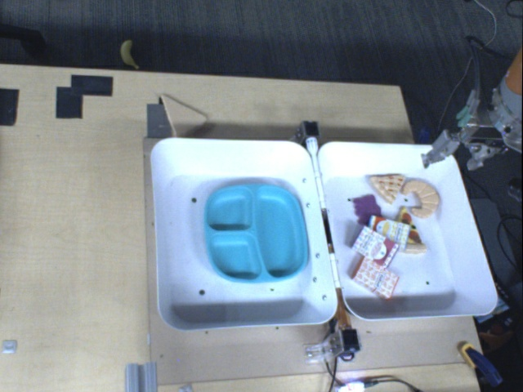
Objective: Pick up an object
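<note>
Gripper sits at far right corner of right bin, above rim, nothing held; fingers' spread: cannot tell, too small.

Candidate objs clustered mid right bin: waffle piece, doughnut half, purple block, cartons. Judged pre-approach.

Blue tray fills left bin, prob. drop target.

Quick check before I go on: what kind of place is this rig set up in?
Probably a robotics lab, not a kitchen: two shallow white bins on a pale wooden bench, toy food pieces in the right one, a blue divided plastic tray in the left, dark carpet behind.
</note>
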Tool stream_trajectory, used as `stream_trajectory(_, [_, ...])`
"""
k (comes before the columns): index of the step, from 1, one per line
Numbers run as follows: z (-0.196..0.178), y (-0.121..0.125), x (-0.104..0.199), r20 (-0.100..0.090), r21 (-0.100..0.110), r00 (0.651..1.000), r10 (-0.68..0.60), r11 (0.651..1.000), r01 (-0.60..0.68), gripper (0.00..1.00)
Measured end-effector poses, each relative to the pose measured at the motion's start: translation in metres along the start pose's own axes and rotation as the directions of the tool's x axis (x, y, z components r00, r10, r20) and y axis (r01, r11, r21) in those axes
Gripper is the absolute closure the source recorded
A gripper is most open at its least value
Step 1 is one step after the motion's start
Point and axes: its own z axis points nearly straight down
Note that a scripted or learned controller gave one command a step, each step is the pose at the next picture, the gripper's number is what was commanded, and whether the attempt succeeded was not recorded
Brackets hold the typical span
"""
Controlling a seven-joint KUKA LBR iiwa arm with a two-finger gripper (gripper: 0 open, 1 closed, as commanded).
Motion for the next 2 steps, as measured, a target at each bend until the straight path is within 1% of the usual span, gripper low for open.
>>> stream_trajectory(1, [0.157,-0.039,0.027,0.0,-0.001,1.0,0.002,1.0,-0.002,0.0])
stream_trajectory(2, [0.145,-0.037,0.027,0.0,-0.005,1.0,0.0,1.0,0.0,1.0])
